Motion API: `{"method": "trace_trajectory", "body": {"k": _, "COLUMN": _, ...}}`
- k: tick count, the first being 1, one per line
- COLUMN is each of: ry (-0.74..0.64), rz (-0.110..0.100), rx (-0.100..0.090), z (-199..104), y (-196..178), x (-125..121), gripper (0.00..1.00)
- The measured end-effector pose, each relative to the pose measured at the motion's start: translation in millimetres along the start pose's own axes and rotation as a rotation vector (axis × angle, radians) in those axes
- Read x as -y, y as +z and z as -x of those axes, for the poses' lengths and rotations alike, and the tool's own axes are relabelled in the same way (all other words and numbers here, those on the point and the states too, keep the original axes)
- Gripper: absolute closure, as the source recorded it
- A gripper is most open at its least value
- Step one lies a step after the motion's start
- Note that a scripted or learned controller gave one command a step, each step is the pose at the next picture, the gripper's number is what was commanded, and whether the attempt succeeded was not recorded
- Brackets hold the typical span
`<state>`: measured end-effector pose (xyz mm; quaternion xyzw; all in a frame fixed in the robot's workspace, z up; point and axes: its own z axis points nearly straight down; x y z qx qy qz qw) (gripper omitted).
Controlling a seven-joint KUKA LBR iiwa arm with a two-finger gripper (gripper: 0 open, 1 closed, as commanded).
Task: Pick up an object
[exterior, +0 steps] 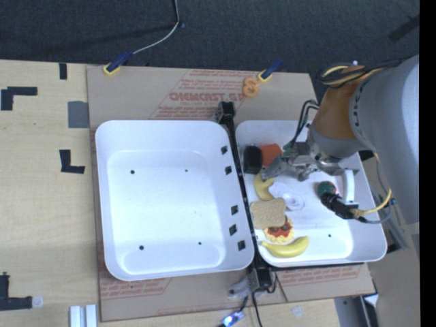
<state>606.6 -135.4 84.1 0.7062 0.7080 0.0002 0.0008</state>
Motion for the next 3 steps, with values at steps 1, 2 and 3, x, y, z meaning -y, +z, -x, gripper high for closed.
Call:
{"method": "trace_trajectory", "body": {"k": 1, "ry": 0.001, "rz": 0.000, "rx": 0.003, "z": -7.4, "y": -0.2, "x": -62.9, "gripper": 0.00}}
{"method": "trace_trajectory", "body": {"k": 2, "ry": 0.001, "rz": -0.003, "rx": 0.002, "z": -8.6, "y": -10.0, "x": -61.1, "gripper": 1.00}}
{"method": "trace_trajectory", "body": {"k": 3, "ry": -0.005, "rz": 0.002, "rx": -0.004, "z": -86.6, "y": -106.1, "x": -21.3, "gripper": 1.00}}
